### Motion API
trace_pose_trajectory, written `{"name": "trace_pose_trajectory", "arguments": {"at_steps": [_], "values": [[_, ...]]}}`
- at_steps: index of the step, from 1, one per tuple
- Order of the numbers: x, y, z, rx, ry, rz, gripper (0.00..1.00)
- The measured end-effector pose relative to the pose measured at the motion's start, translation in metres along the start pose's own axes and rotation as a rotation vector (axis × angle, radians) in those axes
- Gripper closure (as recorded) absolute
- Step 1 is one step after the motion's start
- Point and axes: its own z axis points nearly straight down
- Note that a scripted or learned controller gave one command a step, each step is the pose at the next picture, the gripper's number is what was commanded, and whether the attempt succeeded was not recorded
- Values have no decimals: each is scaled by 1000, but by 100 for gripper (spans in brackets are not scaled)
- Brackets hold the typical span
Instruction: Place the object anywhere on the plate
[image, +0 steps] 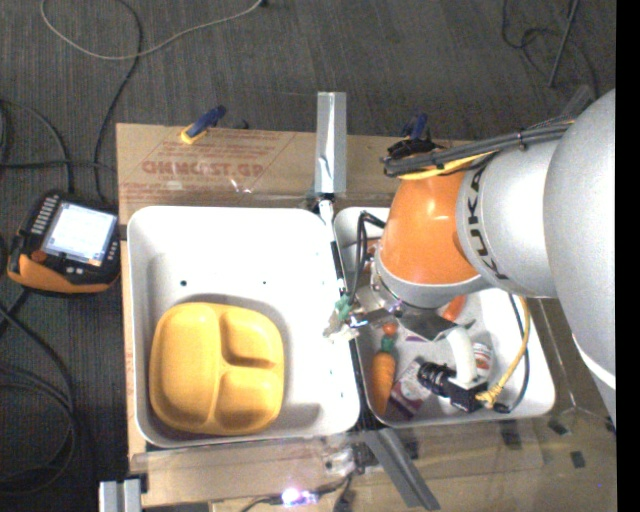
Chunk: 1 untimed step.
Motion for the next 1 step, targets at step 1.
{"name": "trace_pose_trajectory", "arguments": {"at_steps": [1], "values": [[0, 0, -8, 3, 1, 0, 100]]}}
